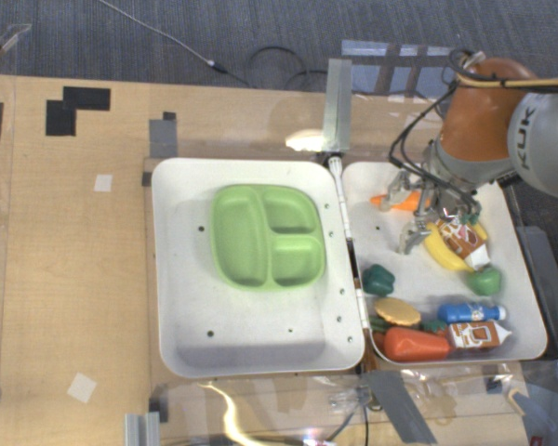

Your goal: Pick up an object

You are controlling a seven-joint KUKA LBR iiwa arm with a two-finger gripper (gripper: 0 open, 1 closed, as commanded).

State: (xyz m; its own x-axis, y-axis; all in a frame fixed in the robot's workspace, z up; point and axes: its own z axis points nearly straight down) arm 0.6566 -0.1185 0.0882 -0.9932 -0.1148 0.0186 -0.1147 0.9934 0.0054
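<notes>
Banana (444,250) lies in the right bin (525,277), just beside the gripper (426,223), whose fingers hang spread and hold nothing, poised low for a grab among crowded toys.

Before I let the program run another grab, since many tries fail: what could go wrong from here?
The gripper hangs over the right bin above bare floor, between the orange piece and the banana; closing here may catch nothing.

The toys are crowded: the banana touches a snack packet and a green piece, so a grab could drag neighbours or slip.
</notes>
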